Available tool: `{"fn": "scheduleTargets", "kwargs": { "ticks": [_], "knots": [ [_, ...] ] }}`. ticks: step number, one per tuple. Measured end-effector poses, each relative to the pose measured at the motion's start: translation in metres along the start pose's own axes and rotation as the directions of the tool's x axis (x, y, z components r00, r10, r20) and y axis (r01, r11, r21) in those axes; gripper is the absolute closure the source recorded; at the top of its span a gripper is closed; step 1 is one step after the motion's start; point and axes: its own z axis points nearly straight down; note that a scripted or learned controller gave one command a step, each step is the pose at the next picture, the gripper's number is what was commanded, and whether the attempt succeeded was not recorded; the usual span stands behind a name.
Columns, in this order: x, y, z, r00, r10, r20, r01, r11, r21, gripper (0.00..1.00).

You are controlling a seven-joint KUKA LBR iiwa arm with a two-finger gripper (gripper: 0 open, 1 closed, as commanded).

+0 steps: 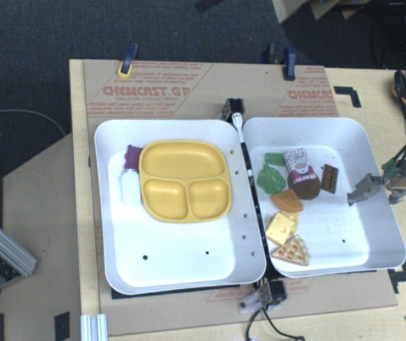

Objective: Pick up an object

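Note:
The right bin point(345, 137) holds several toy foods grouped at its left side. Among them are a green leaf point(270, 180), a pink and white box point(296, 159), a round brown piece point(304, 185) and a dark chocolate bar point(329, 178). Below these lie an orange bun point(287, 202), a yellow cheese wedge point(281, 227) and a pizza slice point(292, 251). My gripper point(365, 190) reaches in over the bin's right rim, low and to the right of the chocolate bar, apart from all the food.
The left bin point(167, 261) carries a yellow divided plate point(185, 180), with a purple item point(132, 156) and a white bottle point(130, 187) at its left. Clamps point(125, 68) hold the cardboard base at the back. Cables hang at the far right.

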Motion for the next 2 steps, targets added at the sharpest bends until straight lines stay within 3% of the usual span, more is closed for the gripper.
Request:
{"fn": "scheduleTargets", "kwargs": {
  "ticks": [1, 2],
  "knots": [
    [0.000, 0.003, -0.006, 1.000, -0.004, 0.004, 0.004, 1.000, -0.013, 0.00],
    [0.006, 0.003, 0.037, 1.000, -0.004, 0.001, 0.004, 1.000, -0.008, 0.00]
  ]
}}
